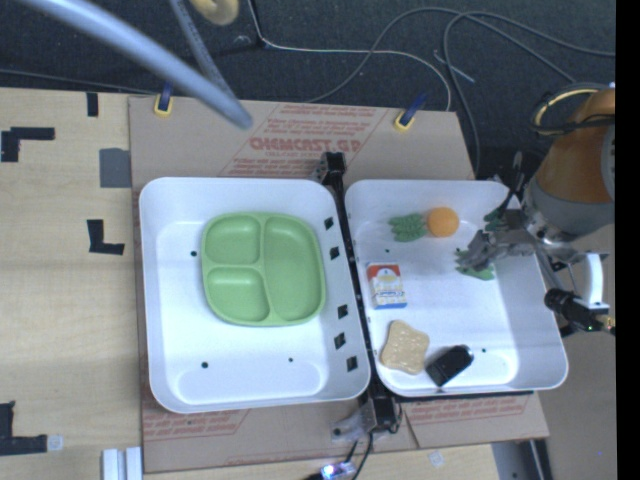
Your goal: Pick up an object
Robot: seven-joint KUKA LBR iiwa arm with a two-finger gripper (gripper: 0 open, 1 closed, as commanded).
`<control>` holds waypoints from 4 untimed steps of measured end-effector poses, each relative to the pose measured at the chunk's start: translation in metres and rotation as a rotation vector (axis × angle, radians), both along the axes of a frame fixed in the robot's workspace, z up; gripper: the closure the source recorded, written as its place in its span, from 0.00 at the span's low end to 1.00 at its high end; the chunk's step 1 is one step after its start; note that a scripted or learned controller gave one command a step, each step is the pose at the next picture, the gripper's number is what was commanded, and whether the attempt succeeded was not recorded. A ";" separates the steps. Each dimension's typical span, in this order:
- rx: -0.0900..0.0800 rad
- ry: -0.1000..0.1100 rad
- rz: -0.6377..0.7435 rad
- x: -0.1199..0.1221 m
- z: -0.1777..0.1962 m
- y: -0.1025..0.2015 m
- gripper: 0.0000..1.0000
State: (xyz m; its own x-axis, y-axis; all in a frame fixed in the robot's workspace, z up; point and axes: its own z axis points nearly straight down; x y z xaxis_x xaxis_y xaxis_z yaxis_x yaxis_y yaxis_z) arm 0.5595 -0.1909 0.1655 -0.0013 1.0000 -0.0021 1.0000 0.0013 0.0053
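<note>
A green object (pixel 478 265) is seen at the hand (pixel 480 253) in the right bin (pixel 520 308); whether it is gripped cannot be told.

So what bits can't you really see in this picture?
- Gripper: small and blurry in the camera view, so its grip on the green thing beneath it can't be judged.
- Small box: its label is too tiny to read.
- Black object: too dark to identify.
- Arm: cut off by the right edge.
- Grey pole: out of focus, crossing the top left.
</note>
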 end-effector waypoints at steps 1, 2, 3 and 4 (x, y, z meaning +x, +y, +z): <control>0.000 0.001 0.001 0.006 0.044 0.000 1.00; 0.000 -0.001 0.001 0.009 0.107 0.005 1.00; 0.003 0.007 0.005 0.024 0.091 0.062 1.00; 0.004 0.006 0.006 0.033 0.094 0.121 1.00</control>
